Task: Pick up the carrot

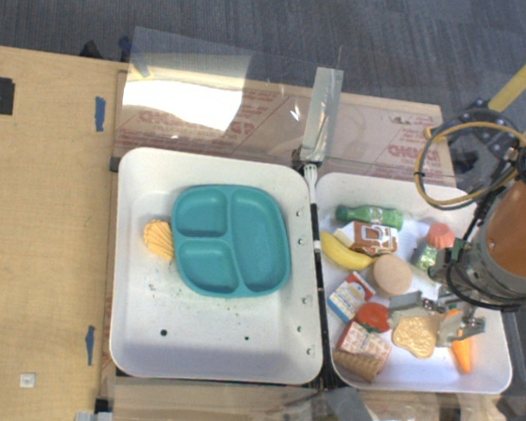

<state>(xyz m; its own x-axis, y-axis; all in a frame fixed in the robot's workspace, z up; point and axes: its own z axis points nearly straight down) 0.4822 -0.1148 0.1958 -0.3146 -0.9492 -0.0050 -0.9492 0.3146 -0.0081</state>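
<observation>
The carrot [462,355] is a small orange piece lying near the front right corner of the right bin [499,378]. My gripper [447,314] hangs low over the bin, just above and to the left of the carrot, and its metal parts cover the carrot's upper end. A flat tan cookie [415,336] lies right beside the gripper on its left. The arm, with its orange band [524,235], comes in from the right.
The right bin is crowded: green bottle [369,215], brown packet [374,237], banana [343,252], egg [391,274], red tomato [374,316], small carton [350,295], waffle block [362,354]. The left bin holds a teal divided plate [231,239] and a yellow shell [158,237].
</observation>
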